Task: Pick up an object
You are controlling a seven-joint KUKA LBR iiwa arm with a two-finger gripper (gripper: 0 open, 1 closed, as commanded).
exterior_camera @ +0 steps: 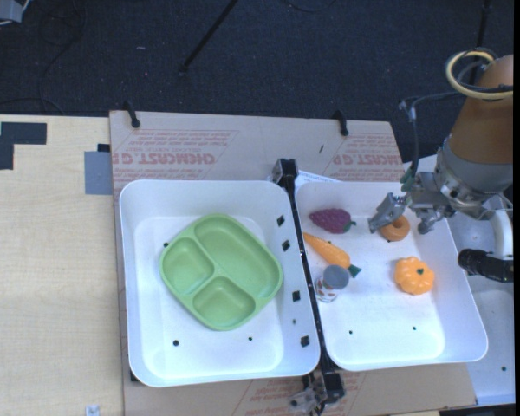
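The right bin [451, 341] holds several small things. A purple berry-like toy [330, 220] lies near the far left. In front of it are an orange carrot [326, 250], then a small jar with a grey lid [333, 281]. An orange pumpkin toy [413, 276] sits toward the right. My gripper [407, 218] hangs low over the bin's far right part, fingers spread apart. A small round orange piece [398, 230] lies just below and between the fingers, apart from both pads as far as I can see.
The left bin [147, 336] carries a green divided plate [220, 269]. A black divider [300, 258] runs between the two bins. Bare white floor lies at the front of the right bin.
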